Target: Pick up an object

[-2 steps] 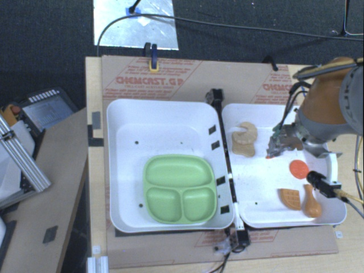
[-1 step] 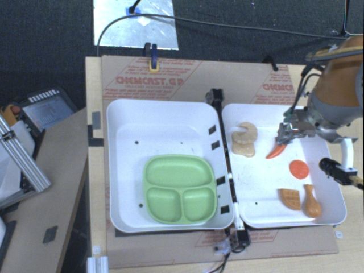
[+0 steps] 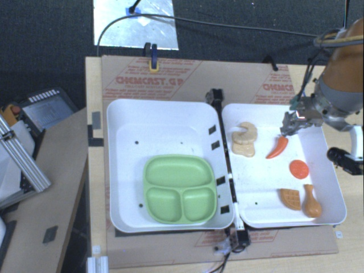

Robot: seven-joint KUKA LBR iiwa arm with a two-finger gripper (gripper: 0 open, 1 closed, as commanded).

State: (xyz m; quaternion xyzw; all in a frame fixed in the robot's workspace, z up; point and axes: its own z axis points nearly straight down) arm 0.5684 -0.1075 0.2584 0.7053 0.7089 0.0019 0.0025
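Orange carrot-shaped piece (image 3: 277,147) lies in the right bin (image 3: 327,178), upper middle, top end right at the gripper (image 3: 289,125). Can't tell jaw state, tips blur into it. No lift visible, so grasp unconfirmed. 4 other items in that bin; green tray (image 3: 180,187) in the left bin (image 3: 122,152).
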